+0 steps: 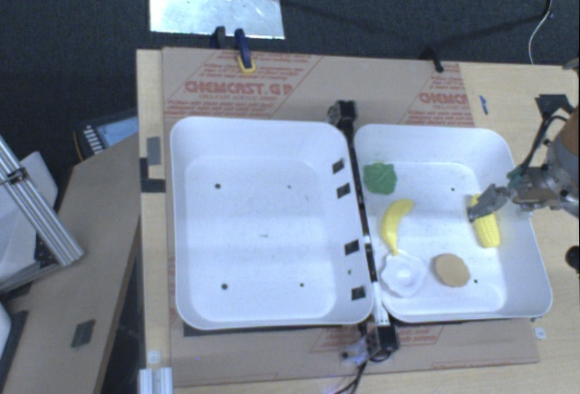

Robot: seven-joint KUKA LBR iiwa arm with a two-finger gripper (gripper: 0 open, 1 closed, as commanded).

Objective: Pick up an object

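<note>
Corn cob (487,226) lies just beneath the gripper (489,200) in the right bin (521,293).

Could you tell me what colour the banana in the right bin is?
Yellow; the banana shows in the camera view.

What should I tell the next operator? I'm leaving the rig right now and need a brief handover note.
Pincer: low in the right bin, at the upper end of the yellow corn cob; whether it has closed on the cob cannot be told from this view.
Things: all in the right bin. Green leafy piece near the divider, banana below it, white egg-like piece at the front, brown round piece beside it.
Done: the arm has reached the corn cob.
Left: confirm a grasp and lift; nothing is visibly raised yet.
</note>
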